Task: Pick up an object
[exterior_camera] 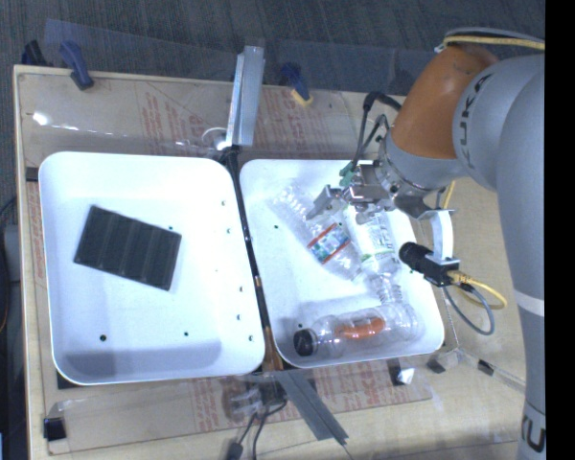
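Observation:
The right bin (268, 286) holds several clear plastic bottles. One with a red label (328, 241) lies in the middle, one with a green and white label (376, 241) lies beside it to the right, and one with a black cap and an orange label (350, 331) lies along the front wall. My gripper (350, 197) hangs over the upper part of this bin, just above the red-label and green-label bottles. Its fingers point down toward them, and I see nothing clearly between them. A flat black ribbed pad (127, 247) lies in the left bin (67, 343).
A metal bar (244, 94) stands upright behind the seam between the bins. Blue clamps (75, 63) grip the bench's back edge. A black and yellow cable plug (429, 263) hangs over the right bin's right rim. The grey arm (479, 94) covers the right side.

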